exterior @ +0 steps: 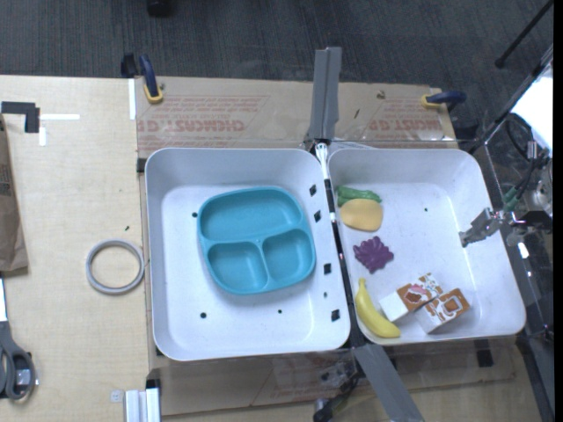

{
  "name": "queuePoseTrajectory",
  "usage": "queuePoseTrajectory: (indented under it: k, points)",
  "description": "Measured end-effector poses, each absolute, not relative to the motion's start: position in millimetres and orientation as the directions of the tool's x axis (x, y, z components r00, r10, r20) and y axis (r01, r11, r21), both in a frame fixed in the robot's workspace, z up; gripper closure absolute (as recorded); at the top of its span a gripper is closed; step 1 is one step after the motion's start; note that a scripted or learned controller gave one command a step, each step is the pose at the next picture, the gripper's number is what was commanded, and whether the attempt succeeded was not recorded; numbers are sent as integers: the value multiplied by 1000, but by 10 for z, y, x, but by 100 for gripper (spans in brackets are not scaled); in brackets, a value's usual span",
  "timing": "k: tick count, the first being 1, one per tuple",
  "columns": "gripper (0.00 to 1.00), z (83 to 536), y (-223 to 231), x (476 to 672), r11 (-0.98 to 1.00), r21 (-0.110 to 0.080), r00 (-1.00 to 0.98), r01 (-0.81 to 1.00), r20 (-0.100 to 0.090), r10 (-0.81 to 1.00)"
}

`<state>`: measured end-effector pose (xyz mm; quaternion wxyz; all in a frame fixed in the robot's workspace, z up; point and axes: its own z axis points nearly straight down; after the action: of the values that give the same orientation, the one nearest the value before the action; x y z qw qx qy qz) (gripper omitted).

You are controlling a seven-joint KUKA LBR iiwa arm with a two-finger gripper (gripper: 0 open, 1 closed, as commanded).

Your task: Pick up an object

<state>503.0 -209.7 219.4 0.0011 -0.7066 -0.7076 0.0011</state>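
The left bin [167, 236] holds a blue three-compartment tray [257, 239]. In the right bin [457, 183], a yellow rounded toy fruit [361, 214] lies near the left wall with a green piece [356, 194] just behind it. A purple grape bunch [374, 254] sits below them. Along the front left lies a yellow banana [374, 313]. Beside it rest a small white and orange carton [419, 294] and a second carton [446, 309], touching each other.
A grey bar [325, 95] runs between the bins at the back. A metal bracket [482, 225] sits at the right bin's right wall. A tape ring [115, 265] and scissors [16, 369] lie on the wooden bench at the left.
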Motion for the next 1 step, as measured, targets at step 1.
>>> queuePoseTrajectory:
  k: [1]
  points:
    - [0,1161,-1706,4838,121,14,-121,993,-5,993]
